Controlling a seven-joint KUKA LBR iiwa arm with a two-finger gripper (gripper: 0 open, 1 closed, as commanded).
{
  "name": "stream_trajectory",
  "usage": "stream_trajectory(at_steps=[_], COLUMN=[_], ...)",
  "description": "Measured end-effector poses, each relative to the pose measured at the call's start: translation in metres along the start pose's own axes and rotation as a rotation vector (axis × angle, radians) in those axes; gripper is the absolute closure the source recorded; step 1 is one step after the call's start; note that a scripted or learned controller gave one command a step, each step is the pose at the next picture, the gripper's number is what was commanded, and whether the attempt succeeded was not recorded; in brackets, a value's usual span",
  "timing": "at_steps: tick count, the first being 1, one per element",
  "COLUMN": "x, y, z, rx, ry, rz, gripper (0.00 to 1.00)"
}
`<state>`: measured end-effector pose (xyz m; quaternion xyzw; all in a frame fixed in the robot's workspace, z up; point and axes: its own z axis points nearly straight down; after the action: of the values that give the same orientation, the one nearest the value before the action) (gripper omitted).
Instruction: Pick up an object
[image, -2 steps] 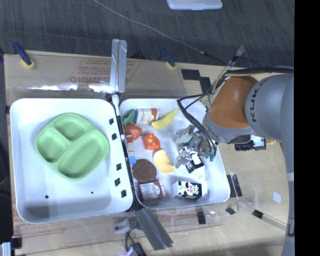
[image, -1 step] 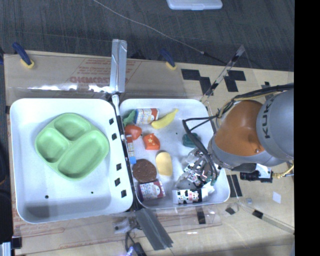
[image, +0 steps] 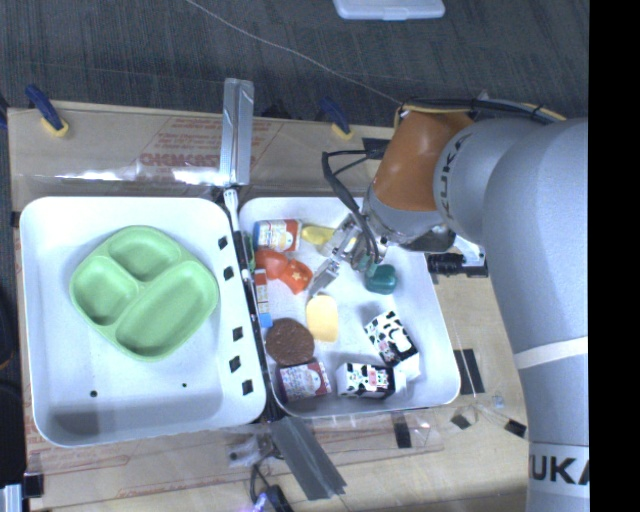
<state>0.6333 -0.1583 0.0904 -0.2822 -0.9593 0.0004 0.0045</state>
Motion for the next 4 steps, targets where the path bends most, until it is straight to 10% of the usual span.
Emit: stream_trajectory(at_steps=[1,2,3,4], x=[0.020,0.019,0.020,0.051], y=[-0.072,-0.071,-0.070,-0.083], z=[-0.002,-0.013,-0.013,-0.007], rx=[-0.007,-0.006,-0.007,-0.018], ry=[-0.008,-0.011,-0.007,-0.012], rz=[0.101,0.095,0.093,0.231], gripper=[0.00,1.00,0.00,0.00])
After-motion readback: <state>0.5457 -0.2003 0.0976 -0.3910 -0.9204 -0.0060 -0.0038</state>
